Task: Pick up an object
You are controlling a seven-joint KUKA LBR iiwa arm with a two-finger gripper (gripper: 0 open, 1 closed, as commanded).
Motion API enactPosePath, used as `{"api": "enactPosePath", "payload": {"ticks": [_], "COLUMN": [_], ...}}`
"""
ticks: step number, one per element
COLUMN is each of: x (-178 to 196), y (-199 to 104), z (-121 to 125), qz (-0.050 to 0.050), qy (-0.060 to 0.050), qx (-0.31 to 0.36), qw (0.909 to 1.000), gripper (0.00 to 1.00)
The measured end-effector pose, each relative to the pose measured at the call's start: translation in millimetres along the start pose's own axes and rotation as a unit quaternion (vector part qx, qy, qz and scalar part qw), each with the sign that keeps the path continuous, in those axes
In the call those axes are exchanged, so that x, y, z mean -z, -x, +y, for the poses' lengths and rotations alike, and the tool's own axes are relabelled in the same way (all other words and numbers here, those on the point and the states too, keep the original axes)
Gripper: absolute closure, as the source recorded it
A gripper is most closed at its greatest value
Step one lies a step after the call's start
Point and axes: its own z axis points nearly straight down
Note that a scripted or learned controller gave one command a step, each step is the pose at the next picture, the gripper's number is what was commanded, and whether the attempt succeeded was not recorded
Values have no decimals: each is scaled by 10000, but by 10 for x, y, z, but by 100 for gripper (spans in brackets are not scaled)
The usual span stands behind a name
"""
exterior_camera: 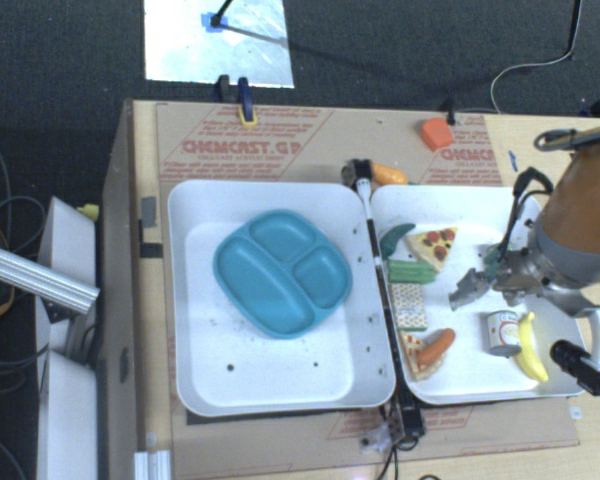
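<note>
Gripper [470,290] above the right bin [480,206]; finger state is unclear.
A can [500,332] and banana [529,347] lie just beside it.

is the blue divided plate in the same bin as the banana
No, the blue divided plate lies in the left bin, while the banana lies in the right bin beside the can.

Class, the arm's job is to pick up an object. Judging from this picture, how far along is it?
Done: the gripper has reached the right bin. In hand: nothing visible between its fingers; it hovers near the can and banana. Left: grasp and lift something; the pizza slice and the rest lie in the bin.
</note>
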Motion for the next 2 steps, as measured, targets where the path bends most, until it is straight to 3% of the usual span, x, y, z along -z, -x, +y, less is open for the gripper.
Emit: {"api": "enactPosePath", "payload": {"ticks": [1, 2], "x": [-1176, -1168], "y": [-71, 9], "z": [51, 17], "qz": [3, 15], "qy": [42, 57], "qx": [-5, -1], "qw": [10000, 10000], "gripper": [0, 0]}}
